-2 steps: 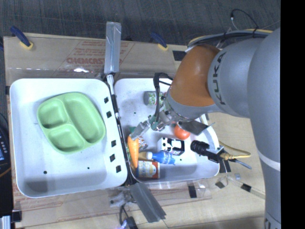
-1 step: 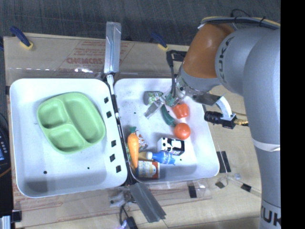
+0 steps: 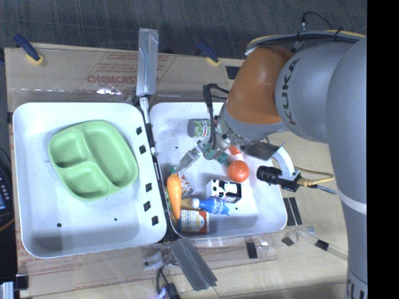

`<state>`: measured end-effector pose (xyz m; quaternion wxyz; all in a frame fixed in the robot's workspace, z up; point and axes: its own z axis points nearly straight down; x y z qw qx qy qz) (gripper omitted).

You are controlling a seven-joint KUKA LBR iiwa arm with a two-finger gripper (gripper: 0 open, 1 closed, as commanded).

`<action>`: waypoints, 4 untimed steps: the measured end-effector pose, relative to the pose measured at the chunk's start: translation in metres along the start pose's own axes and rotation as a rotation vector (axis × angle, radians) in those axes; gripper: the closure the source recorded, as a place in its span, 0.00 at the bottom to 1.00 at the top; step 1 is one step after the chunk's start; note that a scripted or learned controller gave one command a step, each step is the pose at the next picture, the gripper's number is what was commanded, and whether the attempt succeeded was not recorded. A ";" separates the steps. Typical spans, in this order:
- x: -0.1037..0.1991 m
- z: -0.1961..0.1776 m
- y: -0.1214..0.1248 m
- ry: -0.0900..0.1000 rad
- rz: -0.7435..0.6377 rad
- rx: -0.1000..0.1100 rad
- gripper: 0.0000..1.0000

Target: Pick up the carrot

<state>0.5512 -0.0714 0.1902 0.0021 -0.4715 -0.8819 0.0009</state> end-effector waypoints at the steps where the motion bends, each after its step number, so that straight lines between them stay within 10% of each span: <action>1: 0.047 0.001 0.018 0.001 -0.392 0.001 0.00; 2: 0.047 -0.008 0.019 0.002 -0.395 0.003 1.00; 3: 0.047 -0.008 0.019 0.002 -0.395 0.004 0.00; 4: 0.045 0.001 -0.033 0.002 -0.026 0.003 0.00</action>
